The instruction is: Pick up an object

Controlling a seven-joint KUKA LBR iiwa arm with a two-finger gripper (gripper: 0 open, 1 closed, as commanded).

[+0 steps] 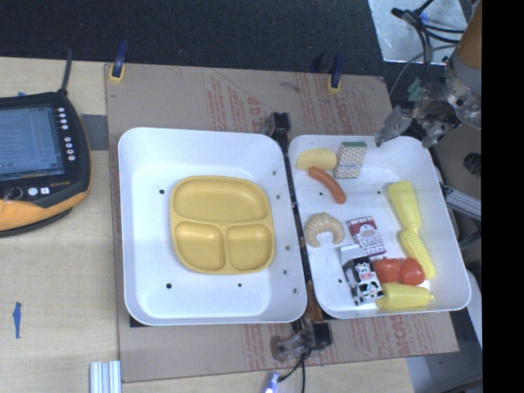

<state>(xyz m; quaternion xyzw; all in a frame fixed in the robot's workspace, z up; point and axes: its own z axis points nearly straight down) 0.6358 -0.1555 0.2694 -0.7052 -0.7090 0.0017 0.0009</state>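
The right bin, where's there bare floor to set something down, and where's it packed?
In the right bin, bare floor lies between the hot dog and the yellow pepper, running up to the top right corner. The lower right is crowded: tomato, corn and cow carton bunch together. The left bin has bare margins around the yellow tray.

Two white bins: the left bin [139, 219] holds a mustard-yellow divided tray [221, 223]; the right bin [446, 219] holds a pale yellow piece [316, 158], an orange-red sausage [327, 184], a tan croissant [325, 228], a small box speckled green and red on white [351, 160], a red-and-white carton [368, 236], a black-and-white cow-patterned carton [363, 279], a red tomato-like piece [400, 270], yellow corn [417, 252] and two plain yellow pieces [404, 203] [404, 298]. Brown cardboard [205, 97] with faint red print underlies both bins, held by blue-and-yellow clamps [119, 62]. An orange-and-black pendant [37, 162] shows a pale blue screen.
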